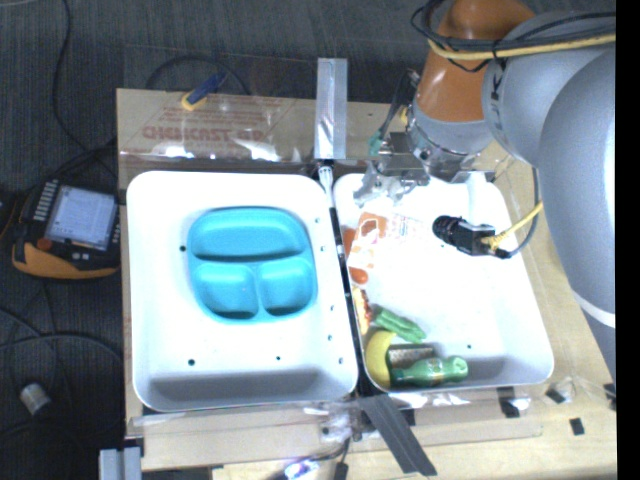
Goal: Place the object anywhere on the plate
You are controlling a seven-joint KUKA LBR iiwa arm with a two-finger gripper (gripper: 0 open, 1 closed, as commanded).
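While the jaws' state cannot be told, the gripper (388,183) is being lowered over the packet (368,236), best approached squarely.

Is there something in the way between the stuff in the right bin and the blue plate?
Only the two bin walls where the bins meet. The blue plate lies in the left bin; the green bottle and the orange-and-white packet lie in the right bin. The end effector would have to lift an object over those rims.
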